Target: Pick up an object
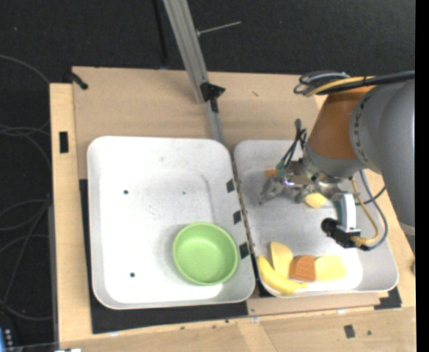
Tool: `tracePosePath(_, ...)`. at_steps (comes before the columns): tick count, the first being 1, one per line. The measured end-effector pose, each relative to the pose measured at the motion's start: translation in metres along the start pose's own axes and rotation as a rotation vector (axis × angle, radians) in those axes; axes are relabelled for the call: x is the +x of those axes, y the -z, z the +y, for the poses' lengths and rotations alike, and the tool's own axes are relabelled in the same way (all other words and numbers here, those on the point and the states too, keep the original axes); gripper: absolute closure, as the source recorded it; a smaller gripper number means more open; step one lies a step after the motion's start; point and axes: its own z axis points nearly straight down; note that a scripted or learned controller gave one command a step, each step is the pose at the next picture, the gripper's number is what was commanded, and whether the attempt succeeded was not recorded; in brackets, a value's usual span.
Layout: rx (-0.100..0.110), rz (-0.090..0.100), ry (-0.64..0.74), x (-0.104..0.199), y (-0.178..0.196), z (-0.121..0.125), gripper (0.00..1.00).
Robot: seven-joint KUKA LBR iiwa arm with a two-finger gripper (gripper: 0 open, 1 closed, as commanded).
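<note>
End effector [276,189] over right bin [262,160], near its left wall

A robotics lab: plywood bench [163,101], loose cables [12,134], black floor.

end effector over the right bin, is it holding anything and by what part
Cannot be told. The end effector hangs low in the right bin, a small yellow piece beside the wrist, but nothing visibly sits in its grip.

Arm over right bin [375,273]; hand [279,188] low near its centre. Green bowl [205,252] in left bin [126,167]. Yellow and orange items [302,268] at right bin's front edge.
</note>
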Motion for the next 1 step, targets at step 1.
tracePosePath(1, -0.001, 0.002, -0.001, -0.0004, -0.0025, 0.0003, 0.00)
